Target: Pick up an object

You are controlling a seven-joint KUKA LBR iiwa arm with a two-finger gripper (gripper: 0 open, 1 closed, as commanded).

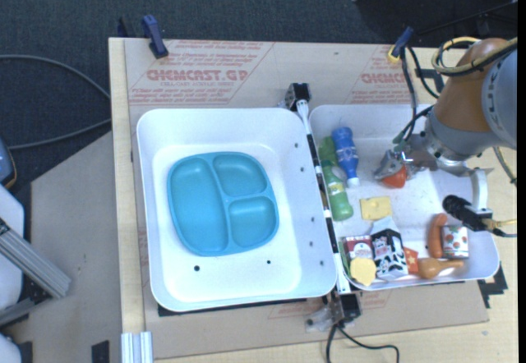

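- Nearest the camera, along the front wall of the right bin [485,267], lie a yellow round piece [362,271], a red-and-white carton [357,250], a black-and-white cow-patterned box [390,255], an orange carrot-like piece [434,268] and a small can [455,241] beside a sausage [436,232].
- Further in, a yellow cheese wedge [376,208] lies alone on the bin floor.
- In the left bin [156,140], a blue divided plate [223,202] sits flat at the middle.
- Against the right bin's left wall lie a green bottle [334,189] and, just beside it, a blue bottle [345,153].
- My claw [394,167] is down inside the right bin, right at a small red-orange object [396,179], which sits near the bin's middle, right of the blue bottle.
- I cannot tell whether my claw is apart or together, nor whether it grips the red-orange object.
- Behind both bins, the bench [246,66] shows its printed cardboard covering.
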